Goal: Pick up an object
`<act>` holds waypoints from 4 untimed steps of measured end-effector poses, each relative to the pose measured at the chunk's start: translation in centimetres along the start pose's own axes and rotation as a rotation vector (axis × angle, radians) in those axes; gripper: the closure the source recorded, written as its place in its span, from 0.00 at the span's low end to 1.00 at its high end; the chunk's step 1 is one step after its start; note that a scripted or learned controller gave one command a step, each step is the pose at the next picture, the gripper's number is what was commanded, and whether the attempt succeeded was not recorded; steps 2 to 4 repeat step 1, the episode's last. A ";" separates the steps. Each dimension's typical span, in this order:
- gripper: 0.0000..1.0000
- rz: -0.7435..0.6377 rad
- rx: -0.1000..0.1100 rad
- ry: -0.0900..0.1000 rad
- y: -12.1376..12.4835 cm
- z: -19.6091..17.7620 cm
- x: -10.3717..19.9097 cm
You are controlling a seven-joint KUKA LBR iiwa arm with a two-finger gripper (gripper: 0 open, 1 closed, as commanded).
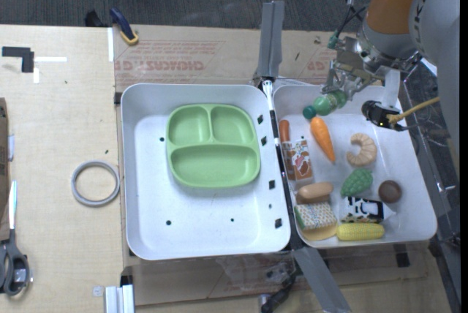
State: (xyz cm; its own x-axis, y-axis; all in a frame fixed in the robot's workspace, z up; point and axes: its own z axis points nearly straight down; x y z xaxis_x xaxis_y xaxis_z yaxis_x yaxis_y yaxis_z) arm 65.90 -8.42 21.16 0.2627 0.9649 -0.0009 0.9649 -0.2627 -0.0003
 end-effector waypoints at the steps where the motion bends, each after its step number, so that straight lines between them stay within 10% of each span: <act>1: 1.00 -0.002 0.001 -0.001 0.0 -0.8 0.0; 4: 1.00 -0.002 0.001 -0.001 0.0 -0.8 0.0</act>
